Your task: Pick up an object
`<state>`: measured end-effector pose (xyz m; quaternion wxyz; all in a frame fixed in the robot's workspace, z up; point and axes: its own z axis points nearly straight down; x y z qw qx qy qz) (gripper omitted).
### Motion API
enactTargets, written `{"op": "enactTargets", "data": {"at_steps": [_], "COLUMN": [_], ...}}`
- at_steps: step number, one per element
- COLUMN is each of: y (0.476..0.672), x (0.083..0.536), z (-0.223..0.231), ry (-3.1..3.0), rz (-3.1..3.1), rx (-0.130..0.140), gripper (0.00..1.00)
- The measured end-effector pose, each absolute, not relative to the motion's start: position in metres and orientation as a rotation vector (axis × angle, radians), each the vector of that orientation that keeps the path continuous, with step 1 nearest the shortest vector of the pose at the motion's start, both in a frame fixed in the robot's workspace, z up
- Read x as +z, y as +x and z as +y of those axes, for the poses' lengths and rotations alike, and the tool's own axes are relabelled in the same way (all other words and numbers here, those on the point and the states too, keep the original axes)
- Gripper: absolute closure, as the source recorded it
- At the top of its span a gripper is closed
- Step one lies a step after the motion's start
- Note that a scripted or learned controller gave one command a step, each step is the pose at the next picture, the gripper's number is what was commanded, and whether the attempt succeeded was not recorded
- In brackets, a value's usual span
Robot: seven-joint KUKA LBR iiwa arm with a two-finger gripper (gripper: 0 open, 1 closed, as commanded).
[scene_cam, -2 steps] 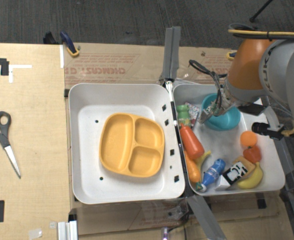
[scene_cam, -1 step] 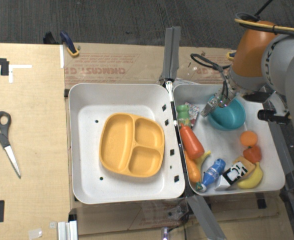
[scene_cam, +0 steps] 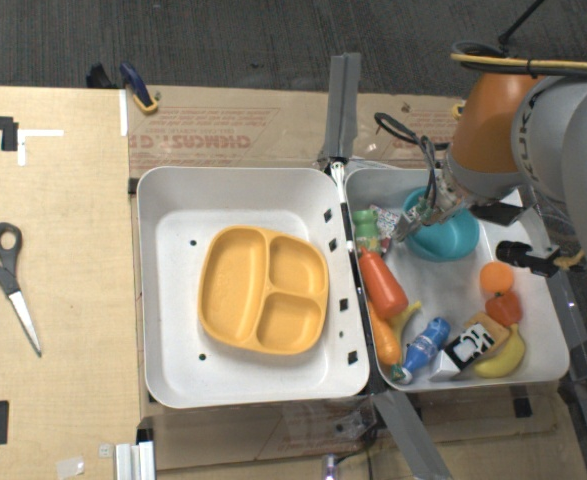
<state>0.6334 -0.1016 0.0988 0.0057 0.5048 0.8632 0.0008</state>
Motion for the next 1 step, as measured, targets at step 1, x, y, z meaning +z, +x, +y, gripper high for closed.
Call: {"op": "enactTargets", "data": {"at_steps": [1], "y": [0.6593], "x": [0.0975], "z": [-0.1418], "ry": [1.468], "rz": [2.787], "rx": [-0.005], "gripper": [0.00]}}
